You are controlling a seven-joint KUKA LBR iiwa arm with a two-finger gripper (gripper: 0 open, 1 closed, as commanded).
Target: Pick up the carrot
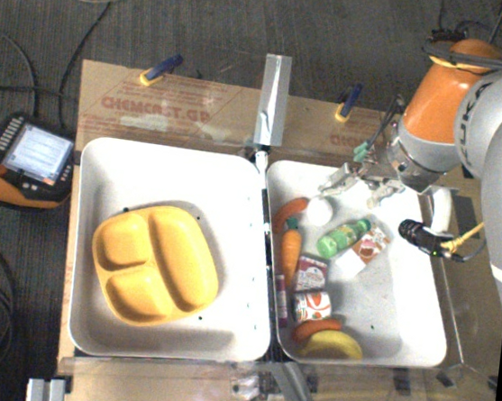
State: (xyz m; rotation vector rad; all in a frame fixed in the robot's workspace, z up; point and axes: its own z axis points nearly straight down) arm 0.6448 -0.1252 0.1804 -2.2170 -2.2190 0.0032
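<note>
- The hand (360, 183) hovers over the right bin's (416, 338) far edge, fingers spread, holding nothing.
- The carrot (290, 254) lies below-left of the hand, against the bin's left wall.
- Approach step, seemingly; next: travel over, descend, close.

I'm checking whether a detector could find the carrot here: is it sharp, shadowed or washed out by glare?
Camera view: the carrot reads fairly sharp and evenly lit against the right bin, by its left wall; only soft shadows; no glare on it. The gripper above looks slightly blurred, and the bright white bins are close to washed out.
</note>
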